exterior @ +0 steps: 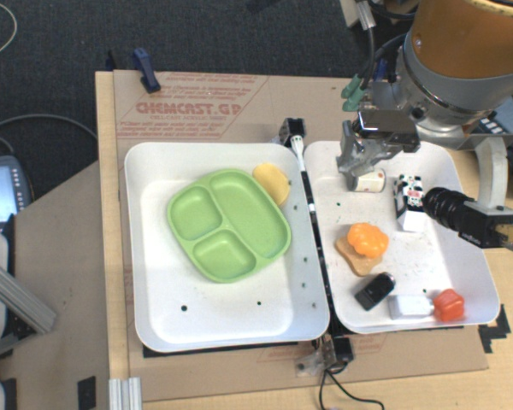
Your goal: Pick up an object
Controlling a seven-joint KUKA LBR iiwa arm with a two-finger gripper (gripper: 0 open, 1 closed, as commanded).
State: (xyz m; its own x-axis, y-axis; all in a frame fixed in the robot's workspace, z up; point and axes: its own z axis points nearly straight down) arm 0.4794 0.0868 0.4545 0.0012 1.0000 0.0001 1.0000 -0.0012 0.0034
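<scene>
Robot arm (462,49), seen above the far edge of the right bin (487,272). A broad orange band wraps the upper segment; below it sits a rounded grey collar. Beneath the collar, a dark block carries the metal-grey gripper (359,173), built of angular plates. Black cables run along the arm's left side, beside a small green fitting. Fine markings cannot be read.
</scene>
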